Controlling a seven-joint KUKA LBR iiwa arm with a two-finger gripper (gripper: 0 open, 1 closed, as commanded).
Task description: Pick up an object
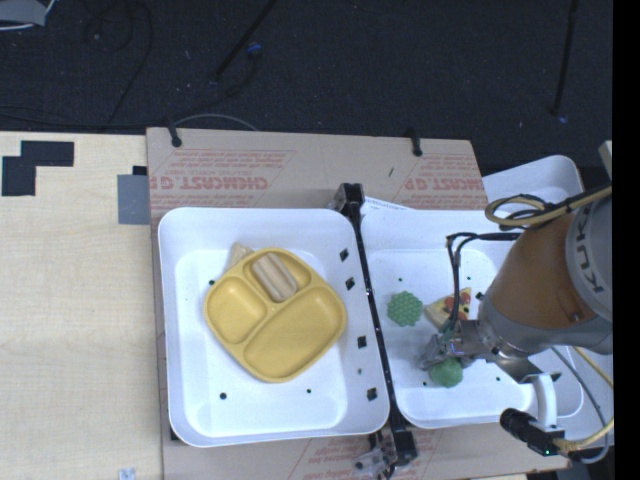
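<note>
My pincer (443, 353) hung low in the right bin (520, 416), its grip impossible to tell, just above a smooth green ball (446, 374). A pale wooden worktop (70, 318) lay left.

A dark carpeted floor (330, 48) strewn with cables (250, 28) is seen beyond a pale wooden bench (70, 308), evenly lit.

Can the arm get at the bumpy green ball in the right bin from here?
Probably yes. The bumpy green ball lies bare on the right white bin floor, just left of the gripper, nothing lying over it.
</note>
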